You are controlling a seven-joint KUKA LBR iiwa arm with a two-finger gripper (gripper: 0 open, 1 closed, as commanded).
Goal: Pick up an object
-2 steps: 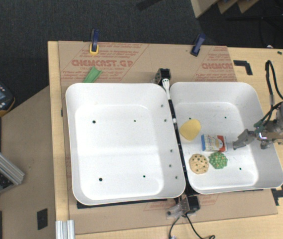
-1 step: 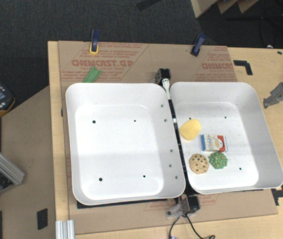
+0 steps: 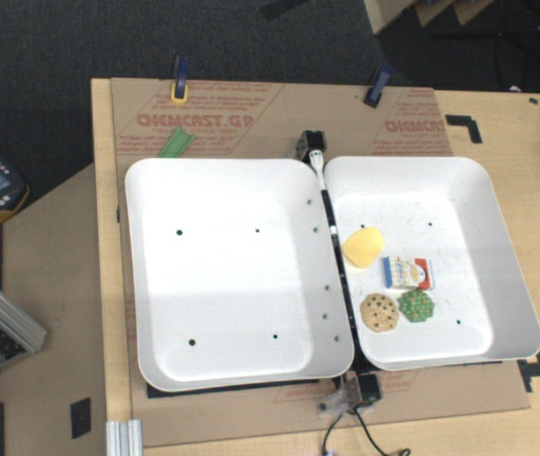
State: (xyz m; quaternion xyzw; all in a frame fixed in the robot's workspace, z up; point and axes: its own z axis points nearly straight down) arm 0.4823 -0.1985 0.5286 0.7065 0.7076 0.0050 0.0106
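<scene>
White right bin (image 3: 498,207), jaws: can't tell how far open they are or if they've got anything, so I'm calling the pick not started.
best target: the yellow lump (image 3: 362,246). It sits by itself near the divider, apart from the other stuff.
how I'd do it: come straight down over its middle, jaws wide, and close across the narrow side. Watch the bin wall just beside it.
worse targets: the little box (image 3: 408,273) lies flat, so it's hard to get under. The cookie (image 3: 378,312) and green ball (image 3: 416,306) are crowded together.
left bin (image 3: 222,255): nothing to pick there that I can see.
desk (image 3: 251,112): cardboard sheet held by a blue clamp (image 3: 181,74).
hard to make out: the box print is too small to read, and I can't tell whether the cookie and green ball touch.
</scene>
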